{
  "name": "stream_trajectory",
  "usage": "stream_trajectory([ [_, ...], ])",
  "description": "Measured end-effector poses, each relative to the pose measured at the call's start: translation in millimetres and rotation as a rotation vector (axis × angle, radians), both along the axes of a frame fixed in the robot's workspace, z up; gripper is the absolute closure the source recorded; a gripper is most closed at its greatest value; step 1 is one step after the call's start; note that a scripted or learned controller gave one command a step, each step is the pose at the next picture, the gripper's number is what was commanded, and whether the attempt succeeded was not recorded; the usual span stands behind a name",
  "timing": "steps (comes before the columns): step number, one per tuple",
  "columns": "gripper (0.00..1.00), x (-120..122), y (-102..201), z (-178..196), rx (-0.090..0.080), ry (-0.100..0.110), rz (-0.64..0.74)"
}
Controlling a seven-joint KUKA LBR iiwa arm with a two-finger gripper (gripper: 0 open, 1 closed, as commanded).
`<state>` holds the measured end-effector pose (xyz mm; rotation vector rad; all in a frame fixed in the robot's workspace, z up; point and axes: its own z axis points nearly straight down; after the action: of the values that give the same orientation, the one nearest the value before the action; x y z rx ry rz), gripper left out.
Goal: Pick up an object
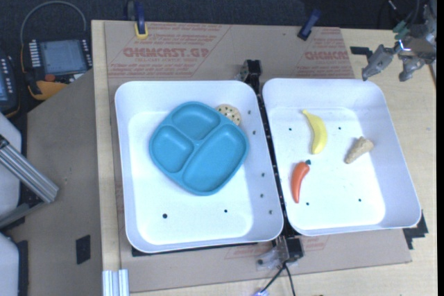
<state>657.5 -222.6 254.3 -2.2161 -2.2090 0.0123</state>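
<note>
In the left bin (139, 218) lay a blue divided plate (199, 148) with a cookie (229, 112) at its upper edge. The right bin (395, 170) held an orange pepper (299, 180), long axis near vertical, stem up; a yellow banana (316, 132), upright; a tan wedge (359, 149). The gripper (390, 64) hovered spread and bare above that bin's far corner.

A blue divided plate (199, 147) lies in the left white bin (139, 170); beside the plate, a tan speckled cookie (229, 112); the right bin (388, 197) holds a yellow banana (317, 131), an orange-red pepper (299, 180) and a beige wedge (359, 149).
</note>
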Motion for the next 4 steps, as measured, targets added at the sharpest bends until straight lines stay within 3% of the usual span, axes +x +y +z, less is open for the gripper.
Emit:
stream_trajectory([
  [1, 0.00, 3, 1, 9, -0.004, -0.014, 0.004],
  [4, 0.00, -3, 10, -169, -0.002, -0.009, 0.005],
])
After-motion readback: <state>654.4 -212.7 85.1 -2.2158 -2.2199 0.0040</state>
